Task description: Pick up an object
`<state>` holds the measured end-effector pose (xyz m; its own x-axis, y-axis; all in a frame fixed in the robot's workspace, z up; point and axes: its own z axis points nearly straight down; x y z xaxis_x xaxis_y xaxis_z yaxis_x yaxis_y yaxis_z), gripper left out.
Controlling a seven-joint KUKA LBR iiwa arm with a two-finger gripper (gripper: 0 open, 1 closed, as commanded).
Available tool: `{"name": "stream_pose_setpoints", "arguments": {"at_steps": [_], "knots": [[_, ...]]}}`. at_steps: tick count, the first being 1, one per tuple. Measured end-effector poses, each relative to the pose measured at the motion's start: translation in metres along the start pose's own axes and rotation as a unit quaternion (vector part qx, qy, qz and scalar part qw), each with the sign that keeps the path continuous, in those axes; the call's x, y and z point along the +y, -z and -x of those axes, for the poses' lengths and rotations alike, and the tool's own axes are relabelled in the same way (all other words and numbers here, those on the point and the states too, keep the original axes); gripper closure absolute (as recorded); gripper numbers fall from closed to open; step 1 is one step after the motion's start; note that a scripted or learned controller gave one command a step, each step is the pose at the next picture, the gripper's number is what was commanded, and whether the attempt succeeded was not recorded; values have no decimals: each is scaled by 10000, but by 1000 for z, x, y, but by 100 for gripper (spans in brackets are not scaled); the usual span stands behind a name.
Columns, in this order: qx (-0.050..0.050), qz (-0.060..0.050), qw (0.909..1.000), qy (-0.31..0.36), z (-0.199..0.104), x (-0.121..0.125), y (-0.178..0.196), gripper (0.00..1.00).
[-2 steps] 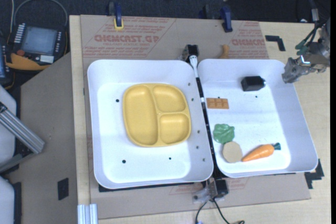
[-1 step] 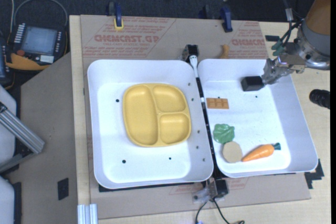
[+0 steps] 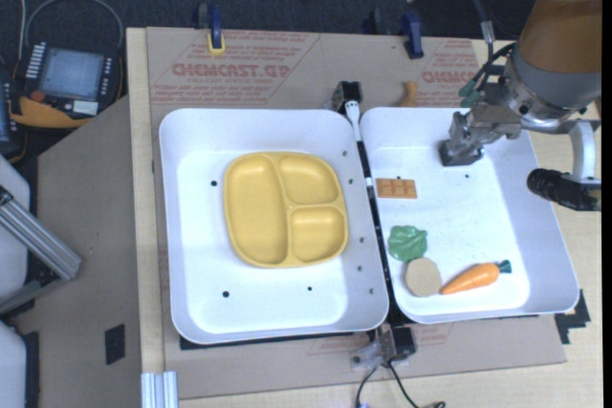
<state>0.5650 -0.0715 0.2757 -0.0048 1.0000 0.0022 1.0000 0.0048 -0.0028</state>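
Camera view, looking down at a slant: no single object had been marked out for picking, and four small items lay in the right bin (image 3: 535, 234). A tan waffle-like wafer (image 3: 396, 189) sat near the bin's left wall, about midway along it. Toward the near edge, a green leafy piece (image 3: 407, 242) lay touching a round beige cookie-like disc (image 3: 423, 277) just below it, and an orange carrot (image 3: 473, 277) with a green tip lay just beside the disc, pointing toward the bin's right side.

The gripper (image 3: 463, 151) hung over the far part of the same bin, well apart from all four items, with nothing seen between the jaws; whether the jaws were parted or closed could not be told from this angle. The grey arm (image 3: 559, 33), with its orange band, reached in from the upper right.

In the left bin (image 3: 182, 205) rested a yellow plate (image 3: 285, 207) divided into three compartments, none of them holding anything. Both bins stood side by side on the brown-board bench (image 3: 153, 72), with two blue clamps (image 3: 212, 26) at the far edge. A handheld controller (image 3: 69, 76) with a screen lay off to the left.
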Motion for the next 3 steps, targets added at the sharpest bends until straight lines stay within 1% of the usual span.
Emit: {"name": "stream_pose_setpoints", "arguments": {"at_steps": [1, 2, 3], "knots": [[-2, -8, 10000, -1, -46, 4, -21, 100], [4, -3, 10000, 10, -106, -3, -26, 100], [-3, -7, 10000, 3, -155, -5, -32, 100]]}}
